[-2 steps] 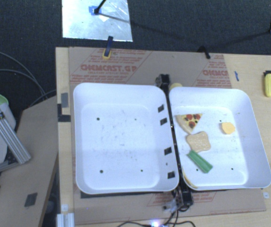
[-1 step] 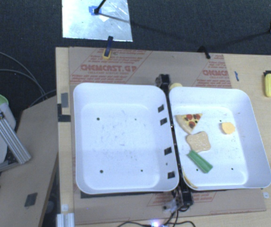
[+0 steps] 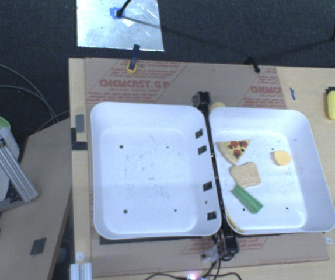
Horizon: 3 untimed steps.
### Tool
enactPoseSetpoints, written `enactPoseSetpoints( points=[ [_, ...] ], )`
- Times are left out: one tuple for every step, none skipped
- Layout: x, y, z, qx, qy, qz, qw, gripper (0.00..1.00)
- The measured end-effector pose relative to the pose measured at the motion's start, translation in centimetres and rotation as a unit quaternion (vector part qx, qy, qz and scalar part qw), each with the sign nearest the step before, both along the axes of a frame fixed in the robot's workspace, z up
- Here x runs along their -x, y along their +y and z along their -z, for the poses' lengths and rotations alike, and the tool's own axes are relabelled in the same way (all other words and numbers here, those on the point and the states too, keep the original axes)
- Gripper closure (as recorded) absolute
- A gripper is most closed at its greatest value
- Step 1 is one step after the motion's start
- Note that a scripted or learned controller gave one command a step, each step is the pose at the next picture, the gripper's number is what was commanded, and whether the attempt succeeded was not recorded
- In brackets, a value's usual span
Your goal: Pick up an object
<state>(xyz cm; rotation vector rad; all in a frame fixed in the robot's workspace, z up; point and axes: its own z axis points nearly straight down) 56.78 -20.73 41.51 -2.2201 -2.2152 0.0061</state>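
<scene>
Two white bins stood side by side on the bench. The right bin held four things: one pizza slice, one bread slice just below it, one green stick near the bread, and one small yellow piece apart. The left bin held none. Of the gripper, I cannot tell its state.

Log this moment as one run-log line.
right bin: pizza slice, bread slice, green piece, yellow piece | all lying loose | pick not yet done
</scene>
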Motion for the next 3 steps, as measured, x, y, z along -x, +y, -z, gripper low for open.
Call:
enactPoseSetpoints(
  points=[
    [-6.3,0.2,-11.1,0.0038,-0.012,-0.005,0.9999,1.0],
    [0.3,0.0,-7.7,0.0001,-0.003,-0.001,1.0,1.0],
    [-7.5,0.2,-12.3,0.0029,-0.009,-0.005,0.9999,1.0]
  ],
)
